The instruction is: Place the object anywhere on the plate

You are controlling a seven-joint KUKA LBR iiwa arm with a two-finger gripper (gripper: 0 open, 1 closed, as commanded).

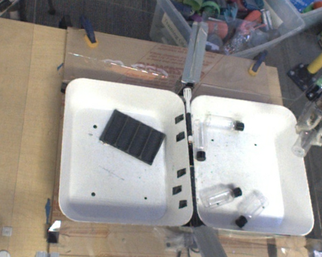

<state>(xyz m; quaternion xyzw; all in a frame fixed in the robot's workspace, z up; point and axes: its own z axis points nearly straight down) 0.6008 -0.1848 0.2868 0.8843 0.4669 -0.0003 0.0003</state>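
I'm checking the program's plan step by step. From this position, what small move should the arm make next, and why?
Probably swing the gripper left and down over the right bin. It sits beyond that bin's right rim, while the clear vials lie inside and the dark plate lies in the left bin.

You have two white bins (pixel 108 210), one dark ridged plate (pixel 132 136) left of centre, and four clear black-capped vials (pixel 222 123) on the right.

I can't read any text, label or number from here. The faint reddish marks on the brown cardboard sheet (pixel 159 64) behind my two bins are too blurred to read.
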